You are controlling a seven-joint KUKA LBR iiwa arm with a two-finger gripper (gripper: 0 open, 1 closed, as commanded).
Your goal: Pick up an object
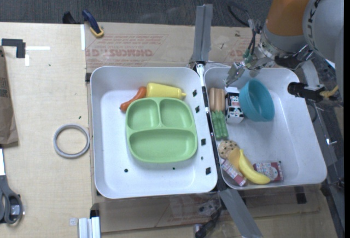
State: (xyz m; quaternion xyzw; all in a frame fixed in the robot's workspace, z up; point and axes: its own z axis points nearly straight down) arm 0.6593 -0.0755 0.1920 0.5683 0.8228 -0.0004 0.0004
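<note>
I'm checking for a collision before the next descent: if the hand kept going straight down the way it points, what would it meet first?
Probably the black-and-white carton or the rim of the blue bowl, both lying just below the hand in the right bin. Depth is unclear from this slanted view, so I can't say which.

The bench carries two white bins (side by side), a tape ring and scissors.

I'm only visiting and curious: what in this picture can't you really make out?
- Gripper, camera view: too small and blurred to judge its fingers.
- Orange carrot-like toy: partly hidden behind the green tray.
- Packet: label too small to read, partly covered by the banana.
- Scissors: cut off at the left edge.
</note>
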